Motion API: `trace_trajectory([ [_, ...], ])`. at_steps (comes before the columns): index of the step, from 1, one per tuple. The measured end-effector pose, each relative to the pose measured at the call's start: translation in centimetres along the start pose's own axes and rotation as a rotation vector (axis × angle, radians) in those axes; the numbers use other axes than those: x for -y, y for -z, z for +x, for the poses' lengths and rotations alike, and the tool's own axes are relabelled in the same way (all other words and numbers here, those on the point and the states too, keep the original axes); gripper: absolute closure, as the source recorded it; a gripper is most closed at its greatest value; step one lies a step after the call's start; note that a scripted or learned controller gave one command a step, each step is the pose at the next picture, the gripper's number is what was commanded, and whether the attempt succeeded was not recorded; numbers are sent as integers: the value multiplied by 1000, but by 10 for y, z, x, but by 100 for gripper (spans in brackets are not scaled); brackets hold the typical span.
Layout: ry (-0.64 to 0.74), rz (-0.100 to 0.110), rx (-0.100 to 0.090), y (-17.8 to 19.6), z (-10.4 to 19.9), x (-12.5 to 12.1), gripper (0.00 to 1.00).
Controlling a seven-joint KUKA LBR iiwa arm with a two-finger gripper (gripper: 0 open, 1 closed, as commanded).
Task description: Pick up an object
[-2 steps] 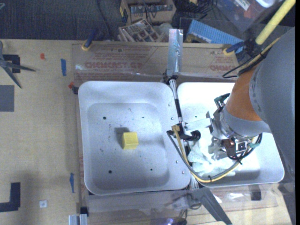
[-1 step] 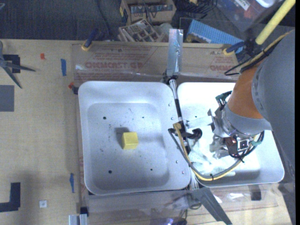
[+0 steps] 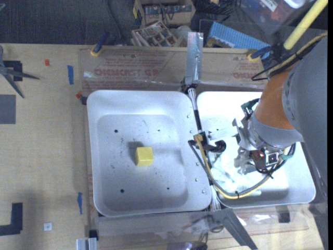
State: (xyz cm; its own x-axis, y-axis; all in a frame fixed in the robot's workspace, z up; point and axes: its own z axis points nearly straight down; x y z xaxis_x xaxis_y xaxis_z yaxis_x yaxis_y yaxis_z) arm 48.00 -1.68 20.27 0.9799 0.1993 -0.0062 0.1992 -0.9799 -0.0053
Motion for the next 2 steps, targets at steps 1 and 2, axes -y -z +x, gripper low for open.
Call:
trace_trajectory([
  [1,1,0,0,10,1,-1,100],
  [2,2,0,0,19,2,-1,100],
])
